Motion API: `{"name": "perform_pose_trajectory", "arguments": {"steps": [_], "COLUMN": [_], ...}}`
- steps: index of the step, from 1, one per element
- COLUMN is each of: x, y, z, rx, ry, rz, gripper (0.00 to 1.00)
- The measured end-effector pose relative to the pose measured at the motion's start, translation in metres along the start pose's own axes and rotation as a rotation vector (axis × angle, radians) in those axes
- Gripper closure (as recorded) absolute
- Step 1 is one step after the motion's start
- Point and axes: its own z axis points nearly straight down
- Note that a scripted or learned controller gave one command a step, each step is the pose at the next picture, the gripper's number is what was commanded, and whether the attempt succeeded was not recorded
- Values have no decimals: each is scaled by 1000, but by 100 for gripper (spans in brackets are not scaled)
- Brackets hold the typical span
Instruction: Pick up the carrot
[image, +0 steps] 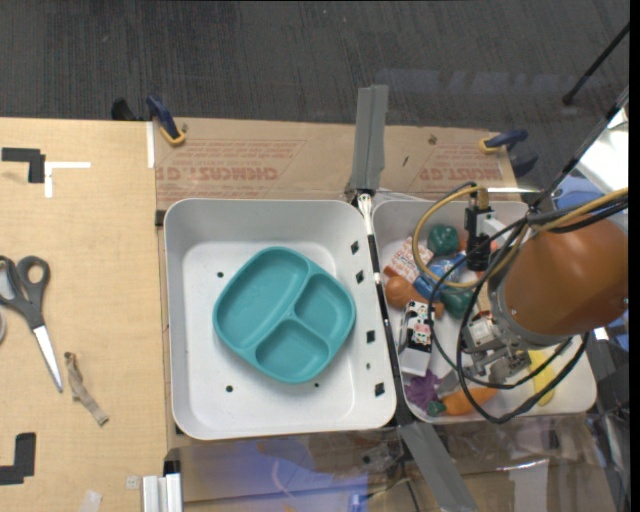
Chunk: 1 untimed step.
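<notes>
The carrot (470, 400) is seen at the near edge of the right bin (575, 398), beside purple toys, with the hand (487, 358) lowered just above it among cables, its grip state not discernible, while a teal plate (285, 315) lies in the left bin (190, 330).

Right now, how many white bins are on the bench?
2: the left bin holds a teal plate; the right bin holds toys under the arm.

A brown cardboard-covered surface (90, 300) carries two white bins (190, 330) side by side, with scissors (35, 310) lying at left.
</notes>
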Motion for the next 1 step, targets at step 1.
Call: {"name": "perform_pose_trajectory", "arguments": {"steps": [1], "x": [-12], "y": [-4], "z": [-1], "rx": [5], "ry": [2], "rz": [-268], "gripper": [0]}}
